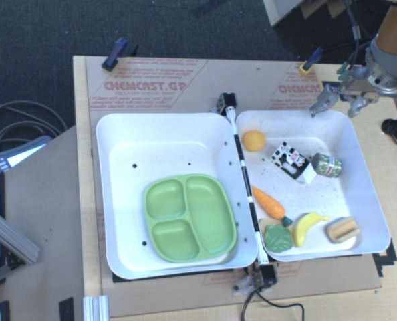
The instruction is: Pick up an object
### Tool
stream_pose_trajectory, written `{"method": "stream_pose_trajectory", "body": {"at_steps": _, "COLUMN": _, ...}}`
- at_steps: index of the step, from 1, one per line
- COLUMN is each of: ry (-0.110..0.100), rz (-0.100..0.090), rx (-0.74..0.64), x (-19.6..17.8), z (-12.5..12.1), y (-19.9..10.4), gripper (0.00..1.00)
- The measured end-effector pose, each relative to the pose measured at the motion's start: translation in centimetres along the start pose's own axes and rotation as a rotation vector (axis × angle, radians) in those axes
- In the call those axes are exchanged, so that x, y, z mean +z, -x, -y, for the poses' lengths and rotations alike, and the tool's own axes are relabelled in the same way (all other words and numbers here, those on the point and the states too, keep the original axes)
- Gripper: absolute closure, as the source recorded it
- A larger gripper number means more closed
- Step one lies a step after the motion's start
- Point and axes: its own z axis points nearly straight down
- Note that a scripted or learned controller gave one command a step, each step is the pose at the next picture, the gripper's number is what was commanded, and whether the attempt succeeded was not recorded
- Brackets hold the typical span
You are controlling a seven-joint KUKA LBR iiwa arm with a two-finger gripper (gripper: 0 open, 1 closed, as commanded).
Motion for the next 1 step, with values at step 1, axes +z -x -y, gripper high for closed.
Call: {"method": "stream_pose_trajectory", "body": {"at_steps": 1, "ry": -0.002, "rz": -0.001, "rx": -0.001, "x": 7.52, "z": 1.15, "y": -6.60, "gripper": 0.00}}
